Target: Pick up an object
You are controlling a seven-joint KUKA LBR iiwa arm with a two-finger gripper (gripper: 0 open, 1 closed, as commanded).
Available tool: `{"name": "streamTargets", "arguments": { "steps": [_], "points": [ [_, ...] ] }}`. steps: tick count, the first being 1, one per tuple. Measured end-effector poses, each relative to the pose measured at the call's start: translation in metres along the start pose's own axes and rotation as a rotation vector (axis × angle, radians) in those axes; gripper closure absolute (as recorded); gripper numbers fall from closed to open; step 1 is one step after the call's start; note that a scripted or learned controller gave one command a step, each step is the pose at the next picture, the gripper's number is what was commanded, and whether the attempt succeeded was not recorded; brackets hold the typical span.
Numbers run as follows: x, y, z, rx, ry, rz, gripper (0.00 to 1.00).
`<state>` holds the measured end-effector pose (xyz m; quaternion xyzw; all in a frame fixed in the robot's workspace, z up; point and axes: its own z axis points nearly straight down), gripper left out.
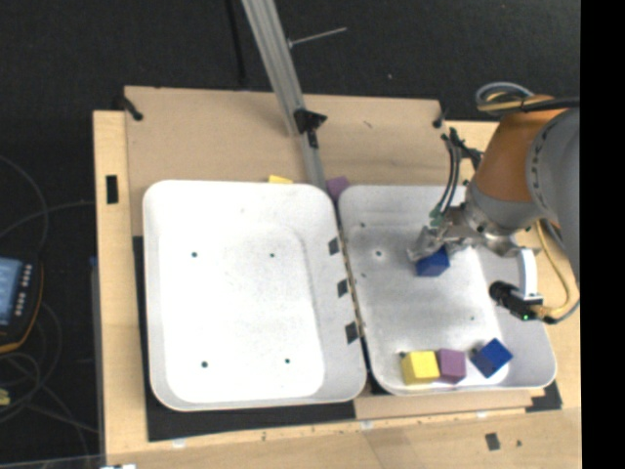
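Camera view: the arm [522, 169], grey with an orange band, reached in from the right over the right bin [391, 203], and the gripper [437, 245] sat low over that bin's upper middle. A blue block [432, 263] was right at the fingertips, touching or just under them; couldn't tell whether the fingers were clamped on it or just resting against it, so no confirmed grasp. Three more blocks lay along the right bin's near edge: a yellow block [421, 365], a purple block [452, 362] touching it, and a second blue block [491, 357] just beside that, turned at an angle. The left bin [156, 262] sat alongside, the two bins touching along the centre seam. A yellow piece [280, 179] and a purple piece [338, 186] sat on the bench [195, 125] just behind the bins, near the base of a slanted metal rail [273, 47].
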<state>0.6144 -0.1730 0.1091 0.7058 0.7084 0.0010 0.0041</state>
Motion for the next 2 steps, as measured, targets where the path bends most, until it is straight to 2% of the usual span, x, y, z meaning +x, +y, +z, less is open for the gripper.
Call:
{"name": "streamTargets", "arguments": {
  "steps": [1, 2],
  "points": [
    [0.074, -0.040, -0.022, 0.007, 0.007, -0.003, 1.00],
    [0.154, -0.066, -0.092, 0.001, 0.008, -0.006, 1.00]
  ]
}}
